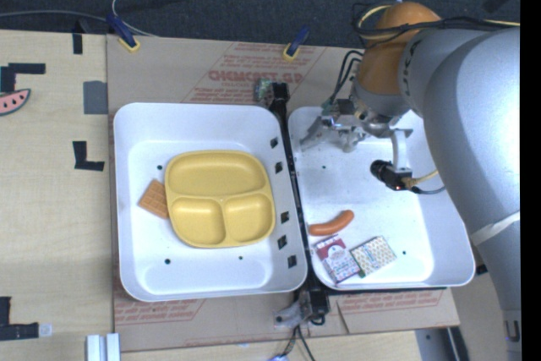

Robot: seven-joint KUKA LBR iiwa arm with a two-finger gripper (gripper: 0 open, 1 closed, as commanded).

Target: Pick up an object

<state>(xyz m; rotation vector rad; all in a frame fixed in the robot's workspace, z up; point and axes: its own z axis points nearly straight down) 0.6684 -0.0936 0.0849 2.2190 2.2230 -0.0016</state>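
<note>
Here | tool grip unclear | sausage below, well apart

A: Arm position?

B: The grey arm enters from the right, its orange band sitting above the wrist at the upper centre-right.

A: Gripper?

B: The gripper hangs below the wrist, pointing down and leftward. Its metal parts are small and blurred; jaw state is probably not determinable.
</note>
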